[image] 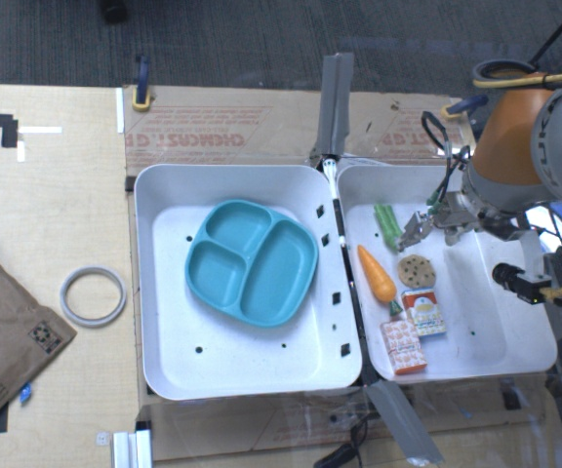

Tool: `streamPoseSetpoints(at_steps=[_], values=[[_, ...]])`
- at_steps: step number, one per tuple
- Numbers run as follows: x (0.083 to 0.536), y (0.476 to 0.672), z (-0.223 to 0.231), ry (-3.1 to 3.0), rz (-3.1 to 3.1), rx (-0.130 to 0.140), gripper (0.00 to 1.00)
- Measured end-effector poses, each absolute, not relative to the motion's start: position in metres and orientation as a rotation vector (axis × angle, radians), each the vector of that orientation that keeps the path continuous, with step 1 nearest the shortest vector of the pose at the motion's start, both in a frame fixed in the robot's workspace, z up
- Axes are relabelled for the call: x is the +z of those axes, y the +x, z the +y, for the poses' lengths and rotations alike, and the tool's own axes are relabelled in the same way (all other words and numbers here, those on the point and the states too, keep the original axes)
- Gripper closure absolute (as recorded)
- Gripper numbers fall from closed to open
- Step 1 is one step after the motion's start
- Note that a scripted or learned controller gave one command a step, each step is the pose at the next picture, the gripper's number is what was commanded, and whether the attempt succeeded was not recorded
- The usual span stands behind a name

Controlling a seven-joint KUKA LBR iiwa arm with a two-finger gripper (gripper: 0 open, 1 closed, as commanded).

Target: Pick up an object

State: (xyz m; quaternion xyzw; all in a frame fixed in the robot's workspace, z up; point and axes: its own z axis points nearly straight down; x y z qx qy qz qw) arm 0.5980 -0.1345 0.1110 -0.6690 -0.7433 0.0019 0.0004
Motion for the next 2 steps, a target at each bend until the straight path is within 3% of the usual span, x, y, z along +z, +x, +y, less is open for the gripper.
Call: streamPoseSetpoints(at_steps=[1, 2], values=[[0.090, 0.565, -0.105, -2.074, -2.356, 0.005, 0.00], [0.101, 0.567, -0.108, -2.082, -2.355, 0.002, 1.00]])
